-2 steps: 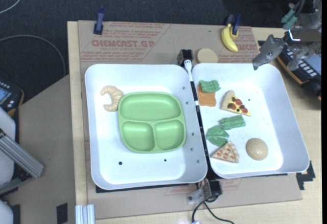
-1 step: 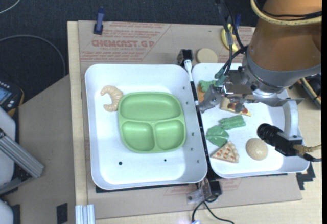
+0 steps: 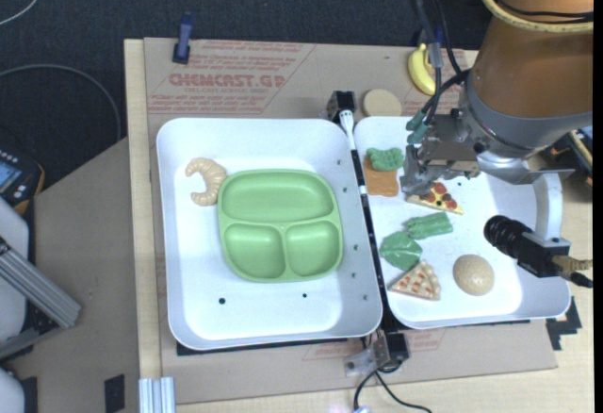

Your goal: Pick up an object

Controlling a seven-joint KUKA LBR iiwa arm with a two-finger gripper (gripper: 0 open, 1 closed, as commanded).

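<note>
Pizza slice (image 3: 416, 282) nearest — tool (image 3: 426, 180) above right bin (image 3: 528, 305)

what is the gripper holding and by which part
It cannot be told. The gripper hangs low over the right bin, just above a pizza slice, and no object is visibly between its fingers.

Bench (image 3: 236, 81) bears left bin (image 3: 188, 241) beside right bin (image 3: 509, 303).
</note>
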